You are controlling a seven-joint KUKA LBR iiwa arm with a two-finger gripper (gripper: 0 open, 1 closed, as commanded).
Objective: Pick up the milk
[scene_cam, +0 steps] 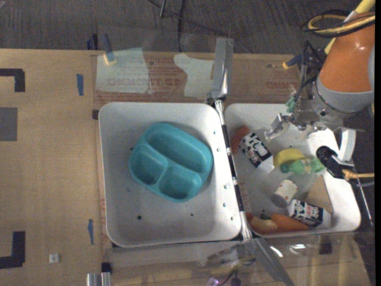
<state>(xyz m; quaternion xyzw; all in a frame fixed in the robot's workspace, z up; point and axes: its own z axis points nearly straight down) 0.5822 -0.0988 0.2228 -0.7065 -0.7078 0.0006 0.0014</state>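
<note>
The two-finger gripper [284,123] hangs over the far side of the right-hand shallow white bin [351,216], below the grey arm with its orange band [348,58]; how wide it stands cannot be told from this slant, and nothing shows in its grasp. Just toward the near-left of it lies the nearer milk, a small white carton with black cow patches [256,150], flat on the bin floor close to the divider, its long axis running diagonally from far-left to near-right. A reddish round piece [239,137] touches its far-left end and a yellow lemon-like fruit [290,157] sits just beside its other end. A second patched milk carton [308,213] lies near the bin's near wall, well apart from the gripper, beside an orange carrot [289,222]. The left bin [119,219] holds a teal divided plastic tray [171,161]
</note>
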